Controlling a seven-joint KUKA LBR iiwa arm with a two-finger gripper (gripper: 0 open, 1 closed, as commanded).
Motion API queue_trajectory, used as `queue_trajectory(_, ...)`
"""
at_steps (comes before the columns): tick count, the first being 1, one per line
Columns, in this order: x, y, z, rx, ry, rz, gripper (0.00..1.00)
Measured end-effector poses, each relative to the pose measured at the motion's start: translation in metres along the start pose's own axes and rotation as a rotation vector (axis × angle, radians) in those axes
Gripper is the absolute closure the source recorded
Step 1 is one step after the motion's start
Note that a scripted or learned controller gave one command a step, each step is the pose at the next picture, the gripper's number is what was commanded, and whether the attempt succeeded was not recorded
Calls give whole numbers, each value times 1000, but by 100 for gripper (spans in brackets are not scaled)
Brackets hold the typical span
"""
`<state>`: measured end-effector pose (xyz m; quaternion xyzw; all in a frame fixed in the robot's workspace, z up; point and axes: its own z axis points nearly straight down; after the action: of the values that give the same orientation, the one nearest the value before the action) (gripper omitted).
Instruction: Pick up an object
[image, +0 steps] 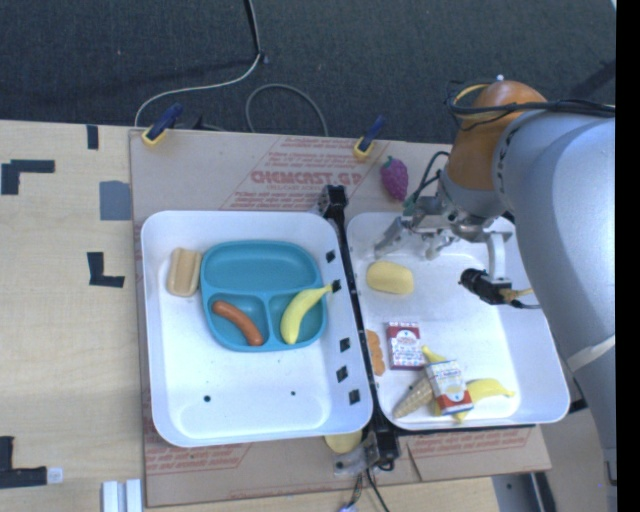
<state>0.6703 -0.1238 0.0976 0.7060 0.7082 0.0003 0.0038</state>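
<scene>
Jaws (412, 234) just above yellow lemon (390, 278)

Grey arm (560, 190) reaching from right, orange-banded wrist bent down, pincer (410, 235) lowered

Two yellow clamps (157, 130) pin a cardboard sheet (280, 180) (printed in red lettering) to the wooden bench (60, 330); a white cable (215, 80) loops behind.

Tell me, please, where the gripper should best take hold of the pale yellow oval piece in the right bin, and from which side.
Probably across the short width of the pale yellow oval piece, coming straight down from above. It lies flat with its long axis left to right, with bare floor of the right bin on all sides, so fingers can likely pass in front and behind.
</scene>
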Motion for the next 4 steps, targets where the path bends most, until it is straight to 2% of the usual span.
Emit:
queue_trajectory(1, 20, -40, 11, 1, 1, 2, 0)
queue_trajectory(2, 18, -37, -2, -3, 1, 2, 100)
queue_trajectory(3, 101, -110, -92, 6, 8, -4, 100)
queue_trajectory(4, 41, -158, -87, 11, 4, 8, 100)
